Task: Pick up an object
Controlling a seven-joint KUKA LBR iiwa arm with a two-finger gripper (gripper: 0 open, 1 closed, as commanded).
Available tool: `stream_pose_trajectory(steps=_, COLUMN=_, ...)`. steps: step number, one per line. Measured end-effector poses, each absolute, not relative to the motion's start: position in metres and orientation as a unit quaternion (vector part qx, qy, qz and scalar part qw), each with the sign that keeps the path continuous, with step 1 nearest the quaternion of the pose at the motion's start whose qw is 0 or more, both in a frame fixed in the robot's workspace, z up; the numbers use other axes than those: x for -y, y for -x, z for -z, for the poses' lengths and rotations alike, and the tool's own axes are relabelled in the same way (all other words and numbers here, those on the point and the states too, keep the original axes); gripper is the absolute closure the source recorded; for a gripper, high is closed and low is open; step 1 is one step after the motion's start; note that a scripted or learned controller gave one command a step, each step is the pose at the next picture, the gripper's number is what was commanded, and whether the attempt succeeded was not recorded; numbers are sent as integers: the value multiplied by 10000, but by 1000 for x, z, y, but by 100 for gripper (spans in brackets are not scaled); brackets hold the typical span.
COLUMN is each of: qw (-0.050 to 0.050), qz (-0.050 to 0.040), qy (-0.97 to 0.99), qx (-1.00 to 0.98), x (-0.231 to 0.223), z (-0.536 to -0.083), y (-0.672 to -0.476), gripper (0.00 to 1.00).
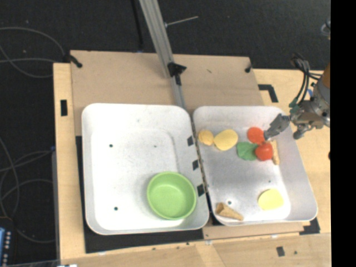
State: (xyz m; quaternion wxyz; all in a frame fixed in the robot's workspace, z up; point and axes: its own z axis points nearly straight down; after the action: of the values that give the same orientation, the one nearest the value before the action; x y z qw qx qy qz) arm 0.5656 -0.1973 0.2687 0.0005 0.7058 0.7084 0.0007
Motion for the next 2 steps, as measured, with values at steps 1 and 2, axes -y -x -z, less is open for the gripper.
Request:
stream_pose_trajectory(steps=1, qw=6, qz=-7, qy=-7058, qx=-7084, x=197, z=-269, y=-566, gripper=0)
stream_pose_trajectory(steps=2, qw=-7, qz=22, qy=-7075, qx=-7067, x=199, z=-215, y=-555, gripper=0)
